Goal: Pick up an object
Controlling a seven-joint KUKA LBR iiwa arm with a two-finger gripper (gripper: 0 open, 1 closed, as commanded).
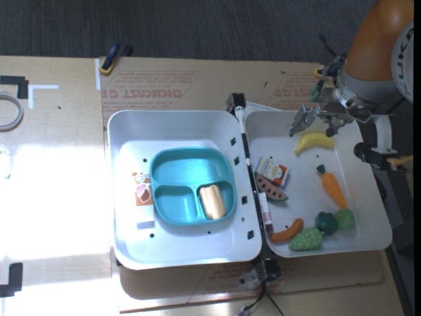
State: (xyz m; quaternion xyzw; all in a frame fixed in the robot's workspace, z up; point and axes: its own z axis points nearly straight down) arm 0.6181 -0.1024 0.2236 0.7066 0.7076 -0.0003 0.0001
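Reading gripper [314,118] as hovering at right white bin's [375,242] far edge, nothing pinched; can't tell finger spread. Curved yellow plastic banana [313,141] lies just below it, long axis approx left-right. I'd drop straight down, fingers closing across short axis.

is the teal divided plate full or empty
Nearly empty: the teal divided plastic plate in the left white bin holds a single tan bread roll, in its lower right compartment.

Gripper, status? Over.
Gripper above right bin's far end, just over banana, nothing visibly held. Carrot, broccoli, grapes lie nearer. Path to banana clear.
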